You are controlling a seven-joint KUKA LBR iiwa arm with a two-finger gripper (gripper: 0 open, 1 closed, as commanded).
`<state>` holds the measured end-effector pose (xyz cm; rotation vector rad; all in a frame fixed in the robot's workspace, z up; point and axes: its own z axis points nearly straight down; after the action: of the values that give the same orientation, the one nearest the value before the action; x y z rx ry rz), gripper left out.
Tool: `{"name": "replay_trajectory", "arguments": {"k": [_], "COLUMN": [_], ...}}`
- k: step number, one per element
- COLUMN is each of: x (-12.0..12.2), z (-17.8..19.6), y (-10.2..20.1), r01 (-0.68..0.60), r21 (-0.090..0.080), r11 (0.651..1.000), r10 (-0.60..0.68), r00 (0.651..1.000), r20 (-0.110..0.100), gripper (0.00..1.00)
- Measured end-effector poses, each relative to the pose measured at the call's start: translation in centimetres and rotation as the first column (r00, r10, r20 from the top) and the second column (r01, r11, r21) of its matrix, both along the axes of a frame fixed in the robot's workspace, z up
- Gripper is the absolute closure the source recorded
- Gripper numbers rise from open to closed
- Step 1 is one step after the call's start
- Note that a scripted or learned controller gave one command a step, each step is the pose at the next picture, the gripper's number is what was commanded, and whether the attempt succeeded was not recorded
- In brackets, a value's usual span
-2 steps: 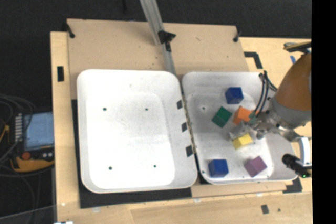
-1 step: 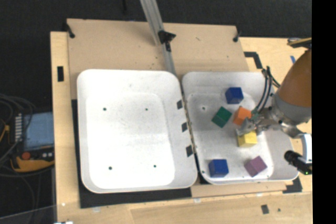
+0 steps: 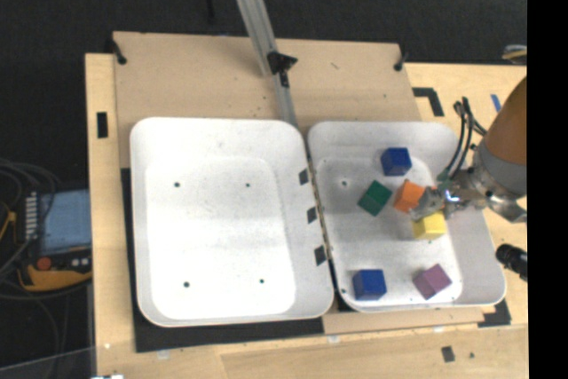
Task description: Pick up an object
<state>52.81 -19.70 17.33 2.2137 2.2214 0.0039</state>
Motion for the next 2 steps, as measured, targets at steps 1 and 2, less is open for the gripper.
{"name": "replay_trajectory", "arguments": {"k": [1, 2], "x": [-0.1, 0.0], "z": [4.7, 8.1], "y": [-1.0, -1.1], "r01": [0.000, 0.000], "r21": [-0.001, 0.000], "r11": [1.000, 1.000], "r10": [0.000, 0.000], "r00": [1.000, 1.000], "r20": [0.001, 0.000], "gripper": [1.00, 1.00]}}
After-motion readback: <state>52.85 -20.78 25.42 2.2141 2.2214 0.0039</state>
